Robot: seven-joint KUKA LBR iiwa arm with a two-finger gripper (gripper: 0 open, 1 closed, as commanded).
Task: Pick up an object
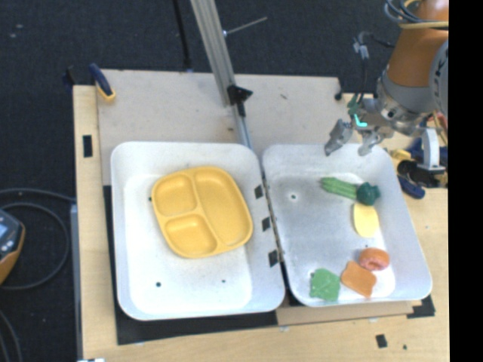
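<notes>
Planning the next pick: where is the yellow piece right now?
The yellow piece lies in the right bin, toward its right side, just below the green broccoli-like toy and above the orange pieces.

We find no text, label, brand, number or sign that we can read anywhere in this view. The yellow tray [201, 221], the two white bins [136, 202] and the bench [158, 108] carry plain surfaces, and any marks elsewhere are too small for us to read.
</notes>
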